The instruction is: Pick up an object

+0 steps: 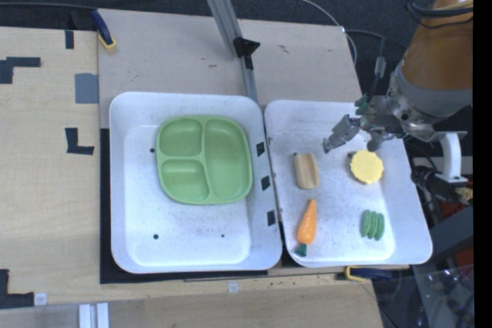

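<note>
**Right bin, approach stage: nothing picked yet**

- Arm: grey with orange band, reaching in from the right. The gripper [355, 132] hangs over the upper part of the right bin [338, 246]. Jaws: apart, nothing between them.
- Right bin, contents: yellow round piece [367, 167], just below and to the right of the gripper; tan bread-like block [305, 170], near the bin's left side; toy carrot [307, 222], below the block; green pea pod [372, 224], toward the lower right corner. All four lie apart from one another.
- Left bin [131, 234]: green divided plate [204, 159], lying flat.
- Desk [169, 50]: bears both bins side by side.
- Step in hand, as judged: positioning above a target; no grasp made.
- Next move calls for: centring the jaws over one item, likely the yellow round piece as nearest, then descending and closing on it.
</note>
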`<state>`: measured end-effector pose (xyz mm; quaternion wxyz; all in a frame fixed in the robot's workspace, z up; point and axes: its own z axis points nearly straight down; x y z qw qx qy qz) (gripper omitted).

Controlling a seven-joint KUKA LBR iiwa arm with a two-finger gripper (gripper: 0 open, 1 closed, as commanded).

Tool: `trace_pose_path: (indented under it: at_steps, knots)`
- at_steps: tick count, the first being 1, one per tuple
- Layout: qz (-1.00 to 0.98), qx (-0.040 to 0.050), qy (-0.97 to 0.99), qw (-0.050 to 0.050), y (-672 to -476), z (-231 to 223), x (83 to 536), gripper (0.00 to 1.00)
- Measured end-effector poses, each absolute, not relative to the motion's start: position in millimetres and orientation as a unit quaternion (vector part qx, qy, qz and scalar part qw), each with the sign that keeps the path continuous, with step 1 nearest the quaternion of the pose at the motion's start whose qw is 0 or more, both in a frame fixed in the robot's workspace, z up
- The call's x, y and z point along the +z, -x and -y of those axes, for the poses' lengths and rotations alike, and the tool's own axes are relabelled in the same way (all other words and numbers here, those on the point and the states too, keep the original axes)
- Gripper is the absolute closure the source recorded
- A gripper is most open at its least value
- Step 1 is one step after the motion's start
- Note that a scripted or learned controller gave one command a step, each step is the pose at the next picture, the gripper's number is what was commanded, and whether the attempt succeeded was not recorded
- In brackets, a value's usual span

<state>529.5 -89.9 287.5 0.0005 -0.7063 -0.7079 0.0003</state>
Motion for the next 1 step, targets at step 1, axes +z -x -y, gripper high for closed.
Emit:
trace_pose_path:
  at_steps: [1]
  knots:
    - [0.708, 0.0003, 0.706, 0.0, -529.5, 90.1, 287.5, 0.0]
